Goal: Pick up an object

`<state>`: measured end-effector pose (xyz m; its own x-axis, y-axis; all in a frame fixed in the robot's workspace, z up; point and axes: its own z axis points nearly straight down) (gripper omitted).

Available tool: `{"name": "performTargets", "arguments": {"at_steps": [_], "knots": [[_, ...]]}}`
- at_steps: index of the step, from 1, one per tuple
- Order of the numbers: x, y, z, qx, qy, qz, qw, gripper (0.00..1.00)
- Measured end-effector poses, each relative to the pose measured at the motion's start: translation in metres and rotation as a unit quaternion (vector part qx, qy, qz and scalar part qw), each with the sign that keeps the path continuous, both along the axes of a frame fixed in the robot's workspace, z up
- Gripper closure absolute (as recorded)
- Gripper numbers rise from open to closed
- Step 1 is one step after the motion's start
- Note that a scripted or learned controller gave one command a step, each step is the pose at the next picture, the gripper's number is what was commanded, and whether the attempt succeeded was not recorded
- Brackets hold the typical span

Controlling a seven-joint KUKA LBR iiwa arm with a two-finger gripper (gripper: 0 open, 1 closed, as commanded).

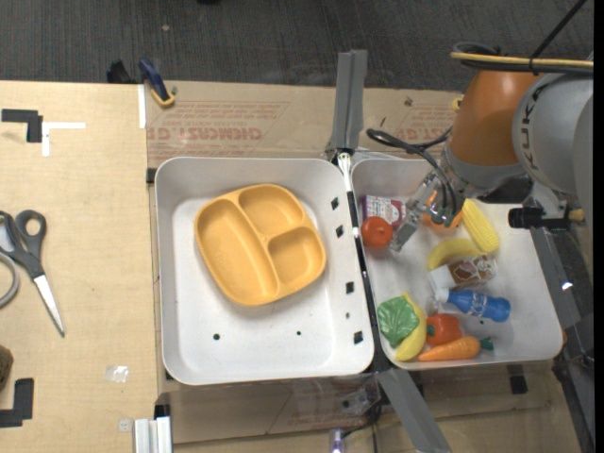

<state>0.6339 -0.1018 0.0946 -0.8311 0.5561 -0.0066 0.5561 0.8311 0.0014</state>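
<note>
My gripper (416, 219) hangs low over the back part of the right bin (540, 345), reaching in from the grey arm with the orange band. Just to its left lie a red tomato (377, 232) and a purple-and-white packet (381, 205). A small orange object (440, 218) sits right against the gripper's right side, and whether it is held is unclear. A yellow corn cob (479, 226) and a banana (452, 251) lie to the gripper's right. Nearer the front are a blue bottle (478, 303), a green vegetable (397, 317), a red pepper (442, 327) and a carrot (451, 350).
The left bin (179, 347) holds a yellow divided plate (260, 243). A grey divider (350, 102) rises between the bins at the back. Scissors (34, 264) lie on the bench at the far left, and a blue clamp (156, 81) sits at the back.
</note>
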Motion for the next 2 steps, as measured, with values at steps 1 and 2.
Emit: {"name": "performTargets", "arguments": {"at_steps": [1,2], "knots": [[-0.016,-0.016,-0.001,0.0006,0.001,-0.002,1.0000,0.00],[-0.095,0.003,-0.003,0.0011,0.003,-0.005,1.0000,0.00]]}}
